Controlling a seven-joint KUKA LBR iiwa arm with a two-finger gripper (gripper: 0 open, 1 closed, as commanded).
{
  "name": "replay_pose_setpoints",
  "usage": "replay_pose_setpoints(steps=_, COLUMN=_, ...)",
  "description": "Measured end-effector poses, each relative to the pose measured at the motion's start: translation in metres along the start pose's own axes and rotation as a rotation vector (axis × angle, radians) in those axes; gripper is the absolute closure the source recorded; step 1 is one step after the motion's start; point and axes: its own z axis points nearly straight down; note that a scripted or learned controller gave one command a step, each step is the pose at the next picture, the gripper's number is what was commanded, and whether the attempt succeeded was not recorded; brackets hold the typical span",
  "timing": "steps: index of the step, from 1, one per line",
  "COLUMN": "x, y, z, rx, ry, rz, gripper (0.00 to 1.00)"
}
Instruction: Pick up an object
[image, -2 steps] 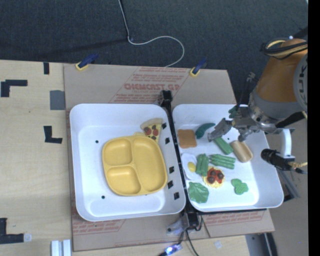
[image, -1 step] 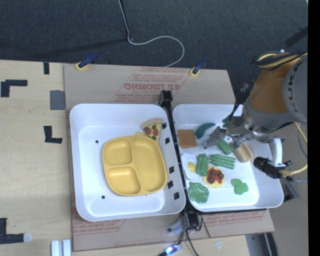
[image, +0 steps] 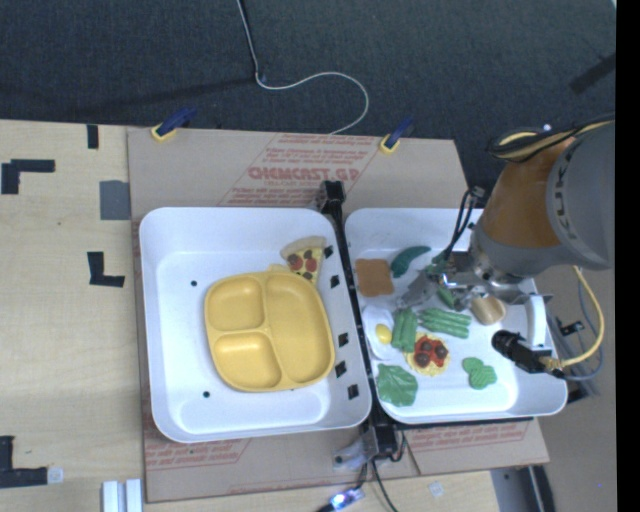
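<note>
Gripper (image: 432, 285) was down among the toy food in the right bin (image: 540, 405), above the green beans (image: 445, 321); jaw state unreadable, nothing visibly lifted yet.

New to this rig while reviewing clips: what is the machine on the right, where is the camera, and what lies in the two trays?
One camera looks down at a slant. The grey and orange robot arm reaches in from the right; its gripper is low over the right bin, among toy foods: a brown toast slice, green beans, a small pizza and a lettuce leaf. The left bin holds a yellow divided plate and a pizza slice. Nothing is clearly held.
</note>
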Motion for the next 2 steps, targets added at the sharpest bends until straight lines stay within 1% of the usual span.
replay_pose_setpoints(steps=1, x=-0.002, y=0.002, z=0.049, rx=-0.013, ry=-0.008, rz=0.002, gripper=0.00)
replay_pose_setpoints(steps=2, x=-0.001, y=0.007, z=0.031, rx=-0.026, ry=-0.006, rz=-0.001, gripper=1.00)
